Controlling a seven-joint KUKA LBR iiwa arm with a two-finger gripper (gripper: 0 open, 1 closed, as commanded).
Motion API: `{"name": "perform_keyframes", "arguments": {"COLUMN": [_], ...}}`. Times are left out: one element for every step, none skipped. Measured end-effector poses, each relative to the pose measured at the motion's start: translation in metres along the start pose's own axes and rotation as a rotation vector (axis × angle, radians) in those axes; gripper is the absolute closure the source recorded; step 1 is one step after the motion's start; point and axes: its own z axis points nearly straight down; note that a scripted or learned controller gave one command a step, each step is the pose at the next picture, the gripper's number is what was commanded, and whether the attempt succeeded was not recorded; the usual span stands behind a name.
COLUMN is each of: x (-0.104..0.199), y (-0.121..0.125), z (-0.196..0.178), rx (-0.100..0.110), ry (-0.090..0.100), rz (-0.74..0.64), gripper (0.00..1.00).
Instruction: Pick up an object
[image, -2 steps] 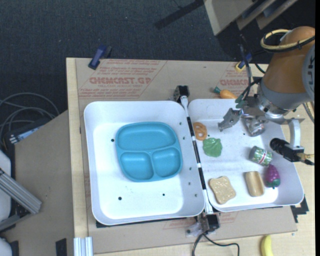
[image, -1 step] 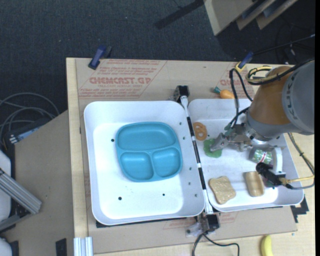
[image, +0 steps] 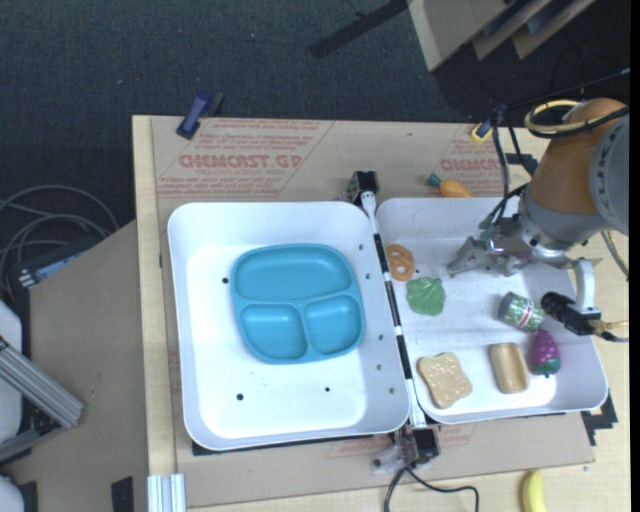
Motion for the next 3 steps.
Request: {"name": "perform_keyframes", "arguments": {"x": [-0.036,-0.037,0.021], "y": [-0.009,-0.049,-0.003], "z": [-0.017,0.014,0.013], "rx": [0.000,0.004,0.000], "ry": [-0.001,0.002,0.002], "rz": [0.000,0.000,-0.002], "gripper": [0.00,0.00,0.00]}}
